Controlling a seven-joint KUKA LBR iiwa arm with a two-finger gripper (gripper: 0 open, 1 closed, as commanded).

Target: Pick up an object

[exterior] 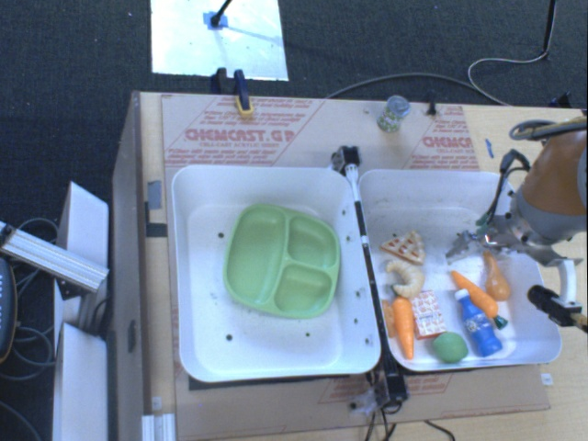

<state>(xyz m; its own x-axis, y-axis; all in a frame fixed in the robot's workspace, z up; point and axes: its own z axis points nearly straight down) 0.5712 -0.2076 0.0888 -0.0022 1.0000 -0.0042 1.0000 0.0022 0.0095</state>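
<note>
Arm's parked over the right bin, nothing grabbed that you can see.

You've got the arm (556,177) coming in from the right, with the end effector (473,243) hanging low over the right bin (432,196) near its right wall; honestly can't tell if it's spread or pinched, it's too small and blurry there. The pickable stuff is all in that bin: a waffle slice (404,246) near the middle, a curled shrimp-looking piece (405,277) just below it, a carrot (402,327) and a red-and-white cracker pack (428,314) toward the front, a green ball (449,347) at the front edge, a blue bottle (478,322), another carrot (475,293), and an orange drumstick-ish thing (496,281) just beside the end effector. Left bin (197,338) holds a green divided tray (282,260). Both bins sit on the tabletop (276,131).
</note>
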